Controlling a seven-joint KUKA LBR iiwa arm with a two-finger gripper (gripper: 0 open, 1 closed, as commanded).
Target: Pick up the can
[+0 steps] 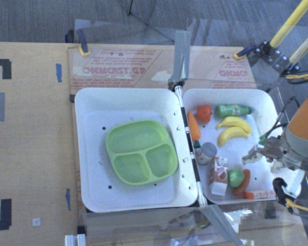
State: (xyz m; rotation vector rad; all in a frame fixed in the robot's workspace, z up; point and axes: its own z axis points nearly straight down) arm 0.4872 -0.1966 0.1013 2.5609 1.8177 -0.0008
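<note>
Small grey can [207, 152], lid up, stands in right bin [264, 99] near its left wall, betw. carrot [194, 126] and juice carton [219, 175]; label too small to read. Gripper [257, 154] hovers at bin's right side w/ nothing held; finger gap can't be made out.
</note>
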